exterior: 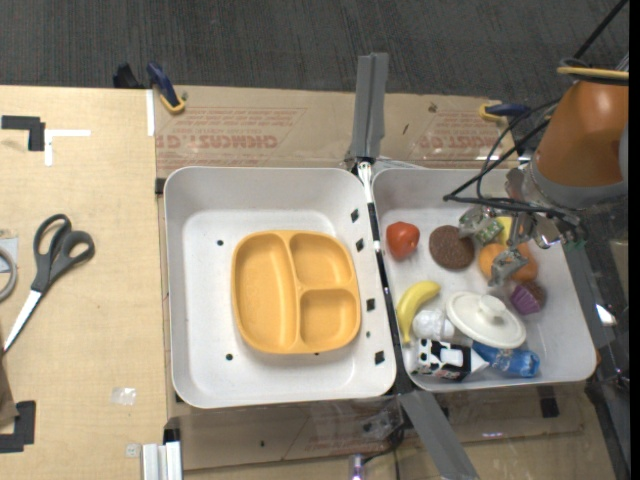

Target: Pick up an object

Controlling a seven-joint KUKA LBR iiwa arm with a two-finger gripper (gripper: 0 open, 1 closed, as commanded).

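Roughly, this reads as the approach step of the pick: nothing is visibly held, and whether the gripper is released or clenched I cannot tell, too cluttered with cables there. Taking the white lid in the right bin as landmark: nearest the camera, just in front of it, sit a black-and-white cow-patterned toy and a blue crumpled thing, both close to the bin's front wall. Left of the lid lies a banana, near the wall shared with the left bin. Right of the lid, a purple item. Beyond the lid, an orange fruit sits directly under the gripper, likely the target; the brown round piece and the red tomato lie further left of it. Next move, judged: drop straight down on the orange fruit and close; neighbours crowd it, so little side room. Open room is beyond the tomato, toward the far wall. The left bin holds a yellow divided plate; scissors lie far left on the bench.
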